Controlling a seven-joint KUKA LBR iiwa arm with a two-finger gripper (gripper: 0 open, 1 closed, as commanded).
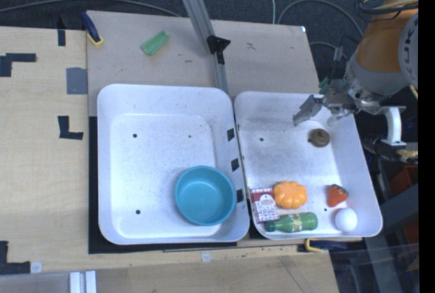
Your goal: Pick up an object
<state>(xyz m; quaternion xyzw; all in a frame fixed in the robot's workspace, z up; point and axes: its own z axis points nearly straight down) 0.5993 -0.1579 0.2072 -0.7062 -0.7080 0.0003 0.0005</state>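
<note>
- nearest the camera, along the front wall of the right bin (353,149), lie a green bottle (292,222), a small red-and-white carton (264,204), an orange pumpkin-like toy (290,194), a red strawberry-like piece (337,195) and a white egg (346,219).
- a small brown object (319,138) sits alone further back in that bin, well apart from the row.
- the gripper (319,112) hovers just above and behind it, fingers spread apart, nothing between them.
- the left bin (122,108) holds a blue bowl (204,194) at its front right.
- a green block (154,43) lies on the bench behind.
</note>
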